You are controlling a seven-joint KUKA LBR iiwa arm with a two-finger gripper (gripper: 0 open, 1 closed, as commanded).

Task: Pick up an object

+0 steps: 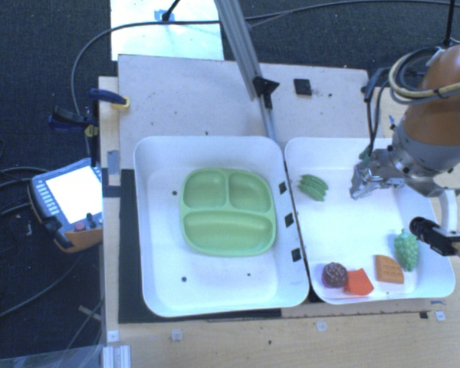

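Gripper poised over the right bin, nothing in it

Gripper (366, 181) sits in the upper part of the right bin (307, 156), right of frame centre, below the grey wrist and orange band of the arm (437, 90). Whether its metal fingers are apart or together cannot be told from this slanted view; nothing shows between them.

Nearest to it, to the left, a small green pea pod (313, 186) lies alone on the white floor, close to the wall shared with the left bin (149, 205). Further down, along the bin's lower right edge, a cluster lies close together: a bunch of green grapes (405, 250), an orange-brown wedge (388, 269), a red-orange block (359, 282) and a dark round berry-like piece (335, 274).

The left bin holds a green divided plate (228, 211), well apart from the gripper.

Any of these would satisfy the task, but the pea pod looks the best choice: nearest and standing free. A clean pick probably calls for centring over it, turning the fingers across its short width, and descending straight to the floor before closing. The crowded corner pieces risk a nudged neighbour.
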